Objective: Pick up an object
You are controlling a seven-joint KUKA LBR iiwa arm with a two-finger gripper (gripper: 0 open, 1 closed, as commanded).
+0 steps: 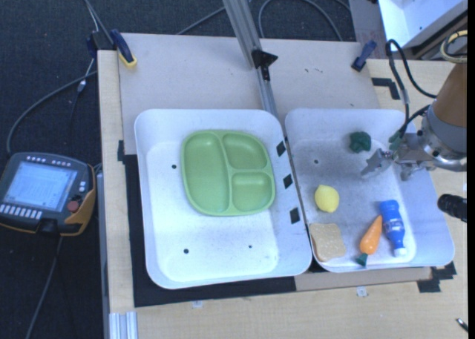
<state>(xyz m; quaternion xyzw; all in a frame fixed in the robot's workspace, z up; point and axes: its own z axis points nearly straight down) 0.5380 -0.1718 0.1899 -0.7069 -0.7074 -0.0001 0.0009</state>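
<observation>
The right bin (415, 122) holds a dark green lump (360, 141) near its back, a yellow lemon (326, 198) in the middle, and a blue bottle (392, 226), an orange carrot (370, 235) and a tan bread slice (327, 241) along the front. My gripper (388, 168) hangs over the right side of this bin, just right of and slightly nearer than the green lump. Its fingers are spread open, and nothing sits between them. The blue bottle lies below it toward the front.
The left bin (159, 204) carries a green divided plate (226, 172). A metal pole (245, 18) rises from the back between the bins. A teach pendant (44, 193) lies on the floor at left. Cables (397, 78) trail near the arm at right.
</observation>
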